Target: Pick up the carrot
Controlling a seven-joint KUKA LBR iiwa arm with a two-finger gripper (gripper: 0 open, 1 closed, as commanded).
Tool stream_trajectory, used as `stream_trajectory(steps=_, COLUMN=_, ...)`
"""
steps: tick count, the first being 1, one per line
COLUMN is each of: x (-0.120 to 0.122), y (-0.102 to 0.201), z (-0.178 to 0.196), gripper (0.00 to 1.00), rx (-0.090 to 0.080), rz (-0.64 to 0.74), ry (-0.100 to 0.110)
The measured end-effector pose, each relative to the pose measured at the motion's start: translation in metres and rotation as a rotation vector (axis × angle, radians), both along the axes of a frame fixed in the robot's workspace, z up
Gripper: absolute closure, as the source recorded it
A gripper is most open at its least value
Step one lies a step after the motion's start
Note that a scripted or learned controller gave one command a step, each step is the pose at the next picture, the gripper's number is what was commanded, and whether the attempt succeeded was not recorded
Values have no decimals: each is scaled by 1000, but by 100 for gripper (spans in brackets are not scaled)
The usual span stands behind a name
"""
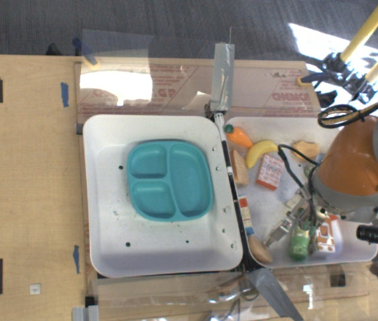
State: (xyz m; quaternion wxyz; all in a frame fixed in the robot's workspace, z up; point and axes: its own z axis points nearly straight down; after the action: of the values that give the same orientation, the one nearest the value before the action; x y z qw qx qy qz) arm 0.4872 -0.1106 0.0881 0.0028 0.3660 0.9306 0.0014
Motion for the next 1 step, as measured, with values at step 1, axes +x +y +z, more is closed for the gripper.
stream_trajectory(steps=1, x=-6, y=83, z=105, gripper=0, rx=1, rz=-239, ry=0)
